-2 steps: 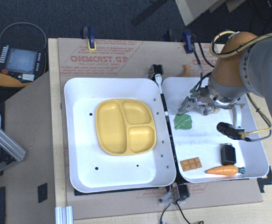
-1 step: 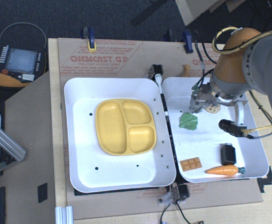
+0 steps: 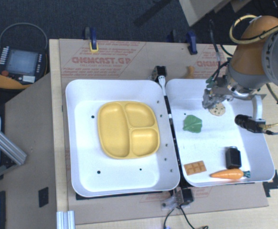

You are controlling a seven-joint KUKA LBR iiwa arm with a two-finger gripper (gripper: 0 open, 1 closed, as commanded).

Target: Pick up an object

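A carrot (image 3: 229,174) lies along the near wall of the right bin (image 3: 260,142), with a small tan waffle piece (image 3: 195,167) beside it and a black block (image 3: 232,157) just behind. The three loose items sit apart from one another, apparently scattered so that each can be reached singly from above. Further in, a green leaf-shaped piece (image 3: 192,123) rests near the bin's left wall. In the left bin (image 3: 77,142), a yellow divided plate (image 3: 128,129) sits alone near the middle, its three compartments bare, and looks set out as a place to receive things.

At the far end of the right bin, the gripper (image 3: 213,100) hangs from the grey and orange arm (image 3: 251,46), which reaches in from the right with cables looped over its wrist. Directly beneath and touching the gripper's lower edge in this view is a small round cookie-like piece (image 3: 218,110), pale with dark specks, the likely target of the pick. Whether the jaws stand wide or narrow cannot be told: the gripper body hides them from above, and the piece cannot be seen between them, so no hold can be claimed.
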